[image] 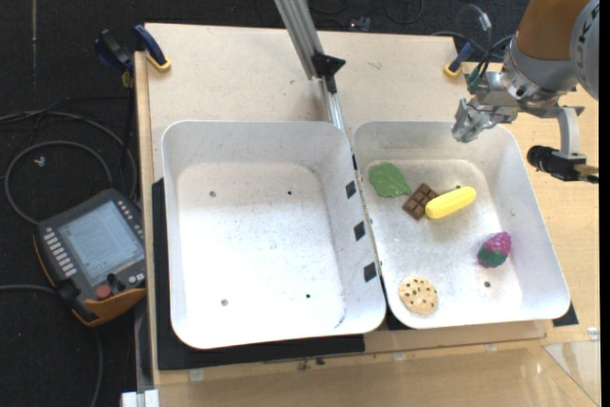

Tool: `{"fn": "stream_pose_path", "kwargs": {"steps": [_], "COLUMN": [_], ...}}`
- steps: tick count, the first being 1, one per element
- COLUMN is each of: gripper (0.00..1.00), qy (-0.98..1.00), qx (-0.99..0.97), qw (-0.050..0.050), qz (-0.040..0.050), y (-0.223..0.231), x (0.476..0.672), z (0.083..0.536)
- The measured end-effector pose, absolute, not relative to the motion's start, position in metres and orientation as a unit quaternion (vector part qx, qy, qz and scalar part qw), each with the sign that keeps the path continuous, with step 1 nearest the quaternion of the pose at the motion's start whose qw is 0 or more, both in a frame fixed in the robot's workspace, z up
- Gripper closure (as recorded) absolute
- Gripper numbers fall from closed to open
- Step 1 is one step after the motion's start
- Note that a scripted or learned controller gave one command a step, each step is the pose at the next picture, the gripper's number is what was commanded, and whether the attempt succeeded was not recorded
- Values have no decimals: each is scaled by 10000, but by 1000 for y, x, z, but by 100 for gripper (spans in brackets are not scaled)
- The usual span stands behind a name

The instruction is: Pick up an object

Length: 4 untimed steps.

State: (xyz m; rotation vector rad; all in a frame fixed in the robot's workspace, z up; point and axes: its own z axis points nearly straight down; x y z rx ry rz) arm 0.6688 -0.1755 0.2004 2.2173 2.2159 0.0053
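Arm [558,24] comes in from the upper right of the frame, gripper [469,125] hanging over the top rim of the right bin [543,234], above its upper-right corner. Nothing sits between the fingers; whether they're spread or closed I cannot tell at this angle, they read as one blurred grey clump.

All candidates are in the right bin: green leaf-shaped piece [388,179] upper-middle, brown chocolate-like block [418,201] touching the yellow banana-like piece [450,202] just right of it, purple-green item [495,249] toward the right wall, round cookie [417,295] near the bottom rim. Left bin [191,205] has only specks on its floor.

Judgement: the gripper is staged at the bin edge, high — likely a clearance pose so it doesn't clip the wall before descent. No pick has started. The banana and block touching could foul a grasp; the cookie and the purple item stand apart from the rest — cleaner targets.
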Motion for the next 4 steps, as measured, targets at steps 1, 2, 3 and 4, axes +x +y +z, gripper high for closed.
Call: {"fn": "stream_pose_path", "kwargs": {"steps": [1, 2, 3, 4], "gripper": [100, 100, 100, 100], "qy": [7079, 7100, 7097, 7100], "qx": [7063, 7042, 7045, 7042], "qw": [35, -10, -12, -13], "qz": [19, 7, 2, 4], "y": [-176, -113, -65, -6], "x": [670, 671, 664, 666], "z": [247, 239, 233, 224]}}
